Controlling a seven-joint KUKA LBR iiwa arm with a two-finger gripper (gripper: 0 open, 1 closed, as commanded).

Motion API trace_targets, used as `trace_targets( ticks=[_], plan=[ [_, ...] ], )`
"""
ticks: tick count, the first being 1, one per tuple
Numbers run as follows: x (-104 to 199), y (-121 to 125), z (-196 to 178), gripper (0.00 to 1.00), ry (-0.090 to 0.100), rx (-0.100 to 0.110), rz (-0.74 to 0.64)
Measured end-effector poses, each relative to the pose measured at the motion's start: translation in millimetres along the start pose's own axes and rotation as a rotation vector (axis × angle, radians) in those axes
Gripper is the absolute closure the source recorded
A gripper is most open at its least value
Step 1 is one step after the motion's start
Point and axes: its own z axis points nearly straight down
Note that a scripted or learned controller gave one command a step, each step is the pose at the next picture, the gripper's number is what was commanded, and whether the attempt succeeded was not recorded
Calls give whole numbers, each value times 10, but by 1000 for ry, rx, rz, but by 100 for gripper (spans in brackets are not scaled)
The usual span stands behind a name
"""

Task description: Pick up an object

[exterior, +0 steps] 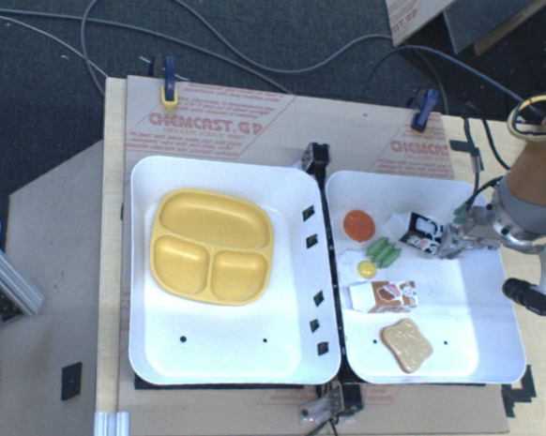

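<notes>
The right bin (490, 324) holds several small items. A red round piece (358, 225) lies near its back left, with a green piece (383, 251) and a small yellow piece (367, 269) just in front. A brown-and-white packet (385, 295) lies at mid-left, and a tan toast slice (405, 345) sits near the front. A black-and-white packet (423, 234) lies at the back middle. My gripper (452, 241) is low in this bin, right beside that packet's right edge. Whether it touches the packet is unclear.
The left bin (234, 350) holds a yellow three-compartment plate (211, 247) in its back half. A black divider with clips (318, 263) runs between the bins. The arm's orange band (538, 169) hangs over the right bin's back right corner. Blue clamps (170, 82) hold the board's back edge.
</notes>
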Motion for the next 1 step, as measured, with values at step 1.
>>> trace_targets(
  ticks=[1],
  plan=[
    [-18,-2,-651,100,-1,1,2]
  ],
)
